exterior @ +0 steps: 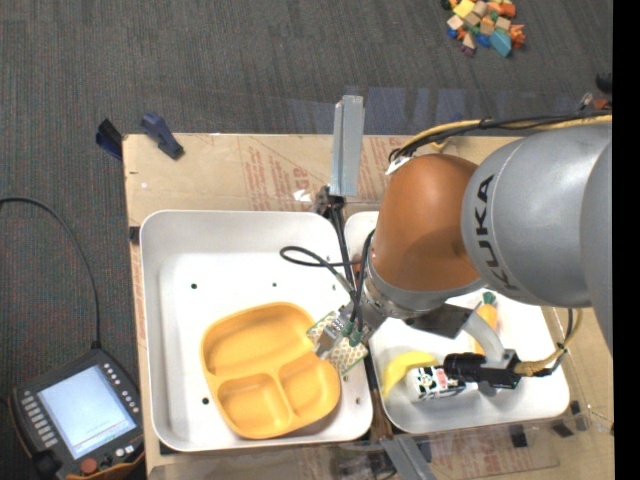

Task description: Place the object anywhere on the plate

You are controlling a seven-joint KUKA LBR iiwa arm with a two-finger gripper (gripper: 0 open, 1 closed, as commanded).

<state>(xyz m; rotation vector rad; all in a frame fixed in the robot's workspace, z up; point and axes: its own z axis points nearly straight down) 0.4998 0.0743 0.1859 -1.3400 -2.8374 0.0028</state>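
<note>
Seen from above at a slant: a cardboard-topped worktop (230,168) bearing two shallow white bins side by side. Dominating the right half, the grey arm (550,218) with its orange band (425,223), reaching in over the right bin (545,393) and down toward the seam between the bins. In the left bin (175,258), a yellow plate (265,368) with three compartments, lying flat in the lower middle, its right rim close to the bin's right wall. At that right rim, the pincer (338,340), low over the edge of the plate, with a small green-and-white patterned object (347,351) at its tip; long axis of that object hard to read, seemingly slanted from upper left to lower right, lower end toward the gap between bins. Whether pinched or merely beside the tip, cannot tell; spread or pressed together, likewise cannot tell. In the right bin, a yellow banana (402,368) curving downward to the left, a small black-and-white carton (432,381) just beside it, and a black tool (482,368) near these. On the floor lower left, a teach pendant (75,413); upper right, a heap of coloured blocks (481,16).
</note>
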